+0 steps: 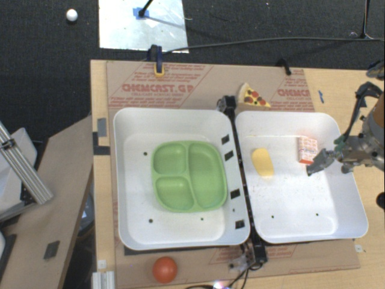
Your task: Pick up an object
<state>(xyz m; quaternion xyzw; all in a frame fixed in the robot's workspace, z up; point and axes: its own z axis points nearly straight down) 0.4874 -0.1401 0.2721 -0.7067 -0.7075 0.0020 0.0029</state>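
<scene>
Right now the gripper (317, 163) is reaching in from the right edge of the frame, low over the right bin (301, 224), and its dark tip sits just below the small red-and-white box (307, 149). Whether the tip touches the box I can't say; they sit very close. How the gripper stands, wide or narrow, cannot be told from this angle, and nothing can be made out in its grip.

That box lies in the upper right part of the right bin, roughly upright in the frame. To its left, apart from it, a pale yellow oblong piece (262, 162) rests on the bin floor, nearer the divider between the two bins.

Over in the left bin (135, 137), a green sectioned plate (189, 176) with three compartments lies flat at centre.

Outside the bins, on the cardboard-covered bench (198, 83), a toy pizza slice (253, 97) sits just above the upper left corner of the right bin. At the bottom of the frame, below the left bin, an orange-red ball (165, 269) rests on the board. Top left, a small white ball (72, 15) lies on the dark floor beside a shiny sheet (141, 17).
</scene>
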